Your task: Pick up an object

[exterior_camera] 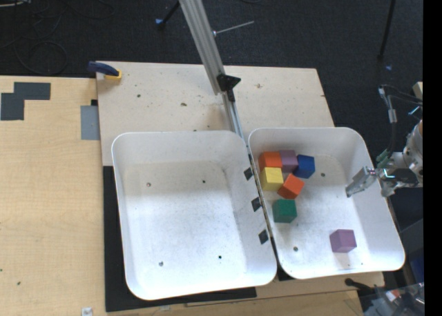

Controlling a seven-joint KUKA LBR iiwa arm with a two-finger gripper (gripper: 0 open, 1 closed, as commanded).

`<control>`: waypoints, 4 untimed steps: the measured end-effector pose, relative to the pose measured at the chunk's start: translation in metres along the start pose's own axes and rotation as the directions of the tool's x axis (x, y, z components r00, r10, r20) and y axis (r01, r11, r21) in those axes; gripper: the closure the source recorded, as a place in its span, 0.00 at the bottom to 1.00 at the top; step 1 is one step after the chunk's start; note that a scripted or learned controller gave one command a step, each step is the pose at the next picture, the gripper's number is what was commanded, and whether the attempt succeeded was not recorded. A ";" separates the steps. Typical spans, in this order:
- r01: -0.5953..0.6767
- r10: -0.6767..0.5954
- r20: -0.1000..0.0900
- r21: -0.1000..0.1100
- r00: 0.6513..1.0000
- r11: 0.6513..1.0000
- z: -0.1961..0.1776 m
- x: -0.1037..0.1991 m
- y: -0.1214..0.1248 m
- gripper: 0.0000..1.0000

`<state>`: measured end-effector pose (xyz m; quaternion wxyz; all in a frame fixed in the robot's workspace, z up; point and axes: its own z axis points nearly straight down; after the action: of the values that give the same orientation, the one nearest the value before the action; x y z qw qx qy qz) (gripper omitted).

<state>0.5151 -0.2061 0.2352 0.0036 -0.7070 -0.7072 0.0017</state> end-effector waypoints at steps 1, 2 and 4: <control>-0.002 0.002 0.001 -0.005 1.000 1.000 -0.002 -0.001 0.001 0.00; 0.000 0.000 0.000 0.000 1.000 1.000 0.049 -0.001 -0.010 0.00; -0.002 0.002 0.001 -0.006 1.000 1.000 0.145 0.007 -0.002 0.00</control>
<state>0.5115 -0.1983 0.0904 0.0011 -0.7079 -0.7063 0.0001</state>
